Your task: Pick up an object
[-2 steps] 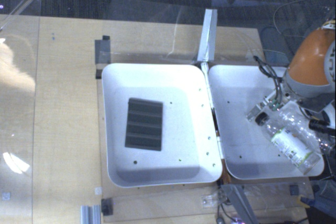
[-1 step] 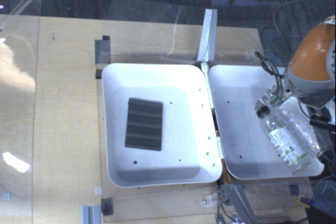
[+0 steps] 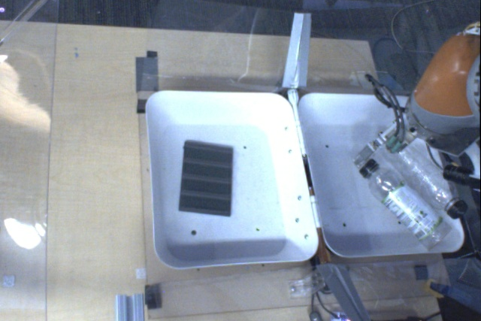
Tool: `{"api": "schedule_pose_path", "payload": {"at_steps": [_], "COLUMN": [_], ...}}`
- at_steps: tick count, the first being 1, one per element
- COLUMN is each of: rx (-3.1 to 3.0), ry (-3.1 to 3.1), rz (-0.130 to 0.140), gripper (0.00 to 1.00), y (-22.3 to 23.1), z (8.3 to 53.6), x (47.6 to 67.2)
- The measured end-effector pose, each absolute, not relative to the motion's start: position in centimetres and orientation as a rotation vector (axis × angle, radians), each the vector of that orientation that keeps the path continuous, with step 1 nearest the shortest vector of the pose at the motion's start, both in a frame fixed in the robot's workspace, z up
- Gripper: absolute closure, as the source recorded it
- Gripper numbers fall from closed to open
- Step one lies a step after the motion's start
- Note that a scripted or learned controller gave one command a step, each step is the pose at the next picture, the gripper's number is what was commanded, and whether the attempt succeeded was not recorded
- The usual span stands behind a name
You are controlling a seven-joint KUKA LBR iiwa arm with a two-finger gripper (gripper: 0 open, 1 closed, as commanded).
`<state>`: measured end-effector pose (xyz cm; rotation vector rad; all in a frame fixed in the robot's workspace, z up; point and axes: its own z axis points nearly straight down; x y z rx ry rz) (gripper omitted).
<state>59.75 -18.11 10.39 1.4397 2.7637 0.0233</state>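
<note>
Two shallow white bins are shown side by side on a pale wooden counter (image 3: pixel 83 192), viewed from above at a slant. In the left bin (image 3: pixel 161 237), a dark grey ribbed rectangular block (image 3: pixel 207 178) lies flat, left of centre and clear of all walls. In the right bin (image 3: pixel 334 237), two clear plastic bottles with dark caps lie on their sides, touching each other along their length. The upper bottle (image 3: pixel 421 173) and the lower bottle (image 3: pixel 402 203) both point their caps toward the upper left and their bases toward the bin's lower right corner. A white label is seen on the lower bottle, but its print is too small to be read. A metal strut (image 3: pixel 297 52) runs back from the junction of the two bins, and clear panels edge the counter.

The arm's orange band (image 3: pixel 443 83) is seen at the right edge, above the right bin. The tool (image 3: pixel 394 137) is placed at the cap end of the upper bottle, close to or touching it. Whether the tool is open or closed cannot be told. Cables (image 3: pixel 379 86) hang beside the wrist.
</note>
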Motion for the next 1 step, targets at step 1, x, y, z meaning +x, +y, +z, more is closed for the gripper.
{"api": "schedule_pose_path", "payload": {"at_steps": [1], "rx": [1.401], "ry": [2.796], "rz": [0.01], "gripper": [0.0], "y": [-15.99], "z": [8.98], "x": [59.18]}}
